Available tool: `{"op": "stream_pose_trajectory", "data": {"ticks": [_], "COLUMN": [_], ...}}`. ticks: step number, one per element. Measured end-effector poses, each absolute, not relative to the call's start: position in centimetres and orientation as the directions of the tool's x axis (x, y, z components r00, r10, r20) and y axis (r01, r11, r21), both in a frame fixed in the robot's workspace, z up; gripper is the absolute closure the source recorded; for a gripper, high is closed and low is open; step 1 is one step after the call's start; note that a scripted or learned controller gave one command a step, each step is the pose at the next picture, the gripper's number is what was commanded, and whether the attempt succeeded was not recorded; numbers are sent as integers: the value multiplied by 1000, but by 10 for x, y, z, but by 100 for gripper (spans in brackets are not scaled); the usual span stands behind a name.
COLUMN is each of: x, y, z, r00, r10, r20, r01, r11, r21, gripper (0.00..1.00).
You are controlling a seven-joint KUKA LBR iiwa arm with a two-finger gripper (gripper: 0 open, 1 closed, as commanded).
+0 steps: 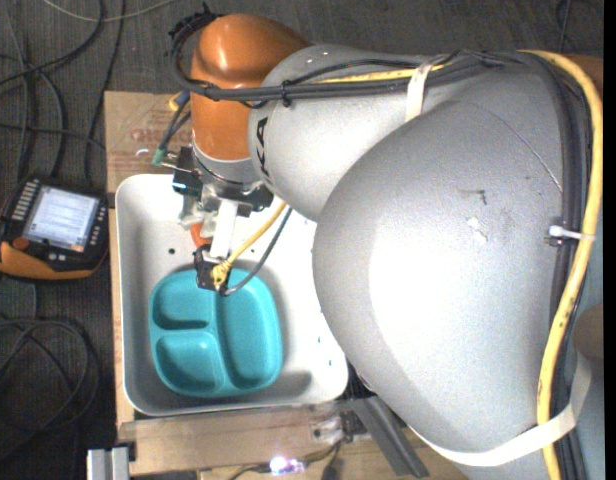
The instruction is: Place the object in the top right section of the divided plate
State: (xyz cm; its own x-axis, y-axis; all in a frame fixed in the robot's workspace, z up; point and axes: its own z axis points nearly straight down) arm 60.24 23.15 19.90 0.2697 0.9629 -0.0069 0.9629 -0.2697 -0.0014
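Teal plate (pixel 250 353) (divided) just below wrist (pixel 224 173)

The plate (pixel 238 338) is smooth teal plastic with a soft sheen, and the bin (pixel 138 208) is smooth white plastic. The grey arm (pixel 458 228) and its orange band (pixel 233 58) look glossy. The bench (pixel 138 118) is matt wood.
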Motion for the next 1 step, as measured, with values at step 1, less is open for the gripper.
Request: {"op": "stream_pose_trajectory", "data": {"ticks": [1], "x": [668], "y": [231], "z": [214], "r00": [211], "r10": [978], "r20": [-7], "r01": [978], "r11": [-211], "r21": [-1], "gripper": [100]}}
